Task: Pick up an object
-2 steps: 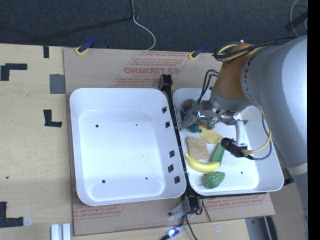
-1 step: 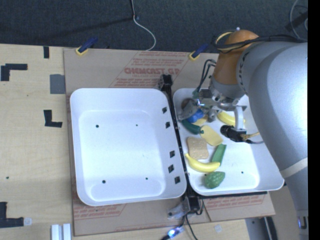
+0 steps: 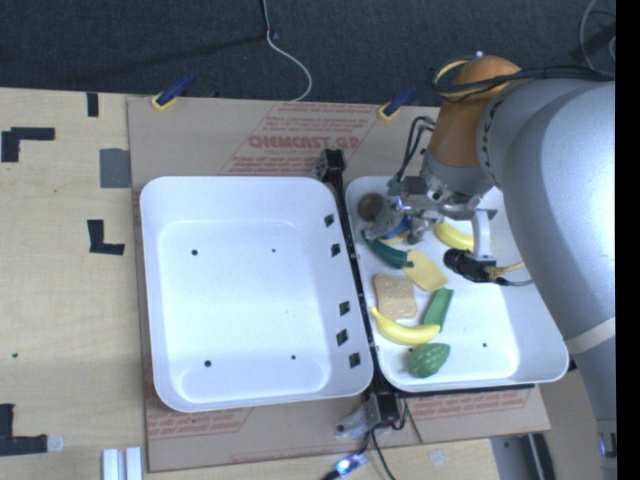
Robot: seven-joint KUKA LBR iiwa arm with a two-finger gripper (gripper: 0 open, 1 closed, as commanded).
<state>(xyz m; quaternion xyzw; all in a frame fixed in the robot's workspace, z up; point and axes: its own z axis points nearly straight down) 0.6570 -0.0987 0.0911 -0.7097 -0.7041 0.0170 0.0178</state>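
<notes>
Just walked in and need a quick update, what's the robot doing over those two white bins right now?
The grey arm has its gripper lowered into the right bin, at the far end of a pile of toy food. Nearer the camera lie a banana, a tan bread slice and a green cucumber. Nothing visibly sits between its fingers. The left bin sits alongside.

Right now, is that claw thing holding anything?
Gripper: low over the toys at the far end of the right bin; whether it grips anything cannot be told.

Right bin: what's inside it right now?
The right bin holds a banana, tan slice, green pod, green lump and more. The gripper and arm cover its far end.
</notes>
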